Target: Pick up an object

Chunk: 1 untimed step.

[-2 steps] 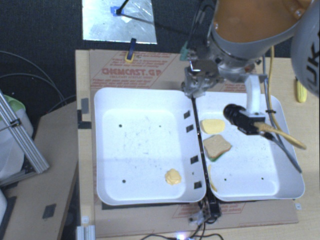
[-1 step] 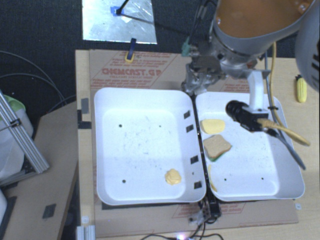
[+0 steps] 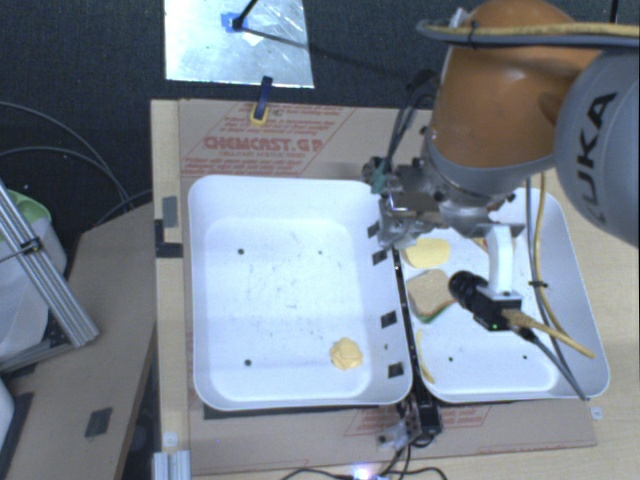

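Arm: the grey KUKA arm [image 3: 540, 98], with its orange band, is seen reaching in from the right and hanging over the inner part of the right-hand bin.

Tool: the tool [image 3: 420, 213] is seen low above the right bin's upper left area, close to the divide between the two bins; whether it is spread or pressed together cannot be told, as it is masked by the wrist above it. Nothing is shown to be gripped.

Right bin: the shallow white bin [image 3: 560, 368] is partly covered by the arm. A pale yellow piece [image 3: 430, 254] is seen lying just below the tool, and a tan, sandwich-like piece [image 3: 430, 293] is seen just beneath that one, near the bin's left wall. Contact between the two pieces cannot be judged.

Left bin: the second white bin [image 3: 270, 208] is marked with small dark specks. A small yellow lump [image 3: 346, 353] is seen resting near its lower right corner, well apart from the tool.

Cabling: a black fitting [image 3: 480, 303] and yellow and grey cables are seen trailing from the wrist across the right bin.

Bench: both bins are seen standing side by side on a printed cardboard sheet [image 3: 265, 138] on the bench.
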Available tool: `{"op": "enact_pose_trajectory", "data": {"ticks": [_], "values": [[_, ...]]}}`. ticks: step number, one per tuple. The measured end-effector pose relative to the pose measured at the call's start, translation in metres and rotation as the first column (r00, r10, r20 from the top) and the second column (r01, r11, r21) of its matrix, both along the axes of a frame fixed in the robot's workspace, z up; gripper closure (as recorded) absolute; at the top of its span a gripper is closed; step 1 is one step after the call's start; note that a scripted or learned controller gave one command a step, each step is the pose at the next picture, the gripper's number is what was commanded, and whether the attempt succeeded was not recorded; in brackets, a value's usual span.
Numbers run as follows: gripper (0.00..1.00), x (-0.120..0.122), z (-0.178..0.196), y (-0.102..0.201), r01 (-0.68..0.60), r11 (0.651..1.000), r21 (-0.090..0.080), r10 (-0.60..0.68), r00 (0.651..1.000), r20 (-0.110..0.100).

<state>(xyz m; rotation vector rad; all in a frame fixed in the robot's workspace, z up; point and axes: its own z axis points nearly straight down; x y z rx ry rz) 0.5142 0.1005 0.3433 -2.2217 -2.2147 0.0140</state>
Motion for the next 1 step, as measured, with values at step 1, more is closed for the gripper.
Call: {"op": "enact_pose_trajectory", "data": {"ticks": [1], "values": [[1.0,-0.0273,0.0942,-0.0271,-0.002,1.0,0.006,0.002,1.0,0.023]]}}
